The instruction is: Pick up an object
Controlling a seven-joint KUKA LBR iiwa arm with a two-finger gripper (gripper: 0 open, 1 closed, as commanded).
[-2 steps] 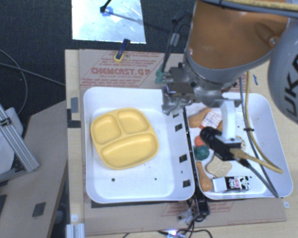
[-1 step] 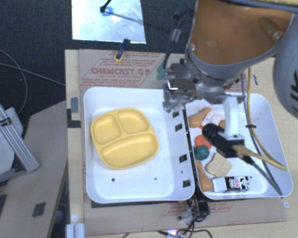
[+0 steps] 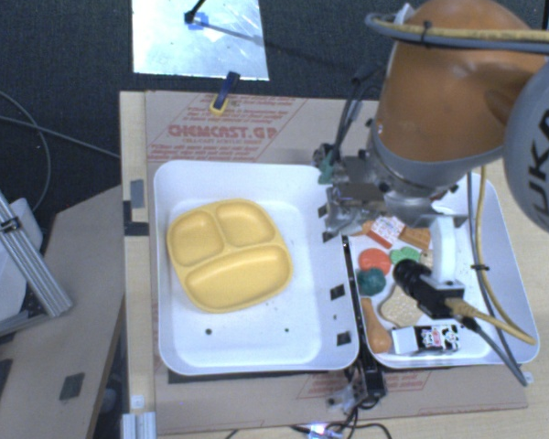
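Observation:
My gripper (image 3: 335, 212) hangs low over the left edge of the right bin (image 3: 511, 273), close to the wall between the two bins. The big orange and grey wrist above it hides much of that bin. Just right of the gripper lie small toy foods: a red piece (image 3: 377, 260), a dark green piece (image 3: 372, 282), a brighter green piece (image 3: 407, 255) and an orange wafer (image 3: 414, 239). Nearer the front lie a tan cracker (image 3: 402, 310), an orange spoon-like piece (image 3: 376, 330) and a white carton with black marks (image 3: 429, 338). I see nothing held by the gripper.
A yellow divided plate (image 3: 229, 253) lies in the left bin (image 3: 256, 346), toward its back left. Beyond the bins, a shiny sheet (image 3: 199, 26) and a small blue and yellow object (image 3: 224, 93) lie on the bench.

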